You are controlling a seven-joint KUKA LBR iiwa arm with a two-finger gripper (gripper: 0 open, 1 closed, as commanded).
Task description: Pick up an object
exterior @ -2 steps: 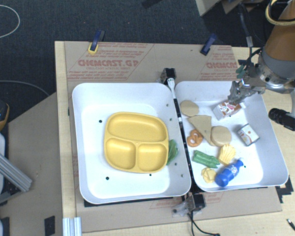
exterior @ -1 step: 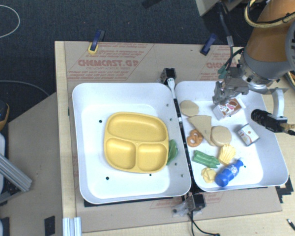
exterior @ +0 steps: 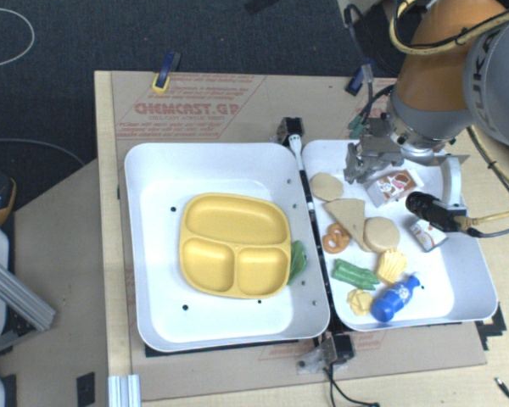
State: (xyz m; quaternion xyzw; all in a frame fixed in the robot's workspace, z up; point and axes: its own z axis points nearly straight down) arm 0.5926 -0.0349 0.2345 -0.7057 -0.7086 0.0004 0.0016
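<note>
From the overhead camera view, the hand (exterior: 369, 161) hangs low over the right bin's (exterior: 471, 288) far corner, likely lining up on the food packet (exterior: 393, 185) just beside it. Whether it is apart or together, nobody can tell from here. The packet lies flat, long axis slanting toward the tan cookie (exterior: 327, 186).

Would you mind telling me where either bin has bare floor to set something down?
Left bin: bare strips left of and in front of the yellow tray. Right bin: a patch in its near right corner, beyond the blue bottle. Its middle is crowded with toy food, under the gripper.
</note>
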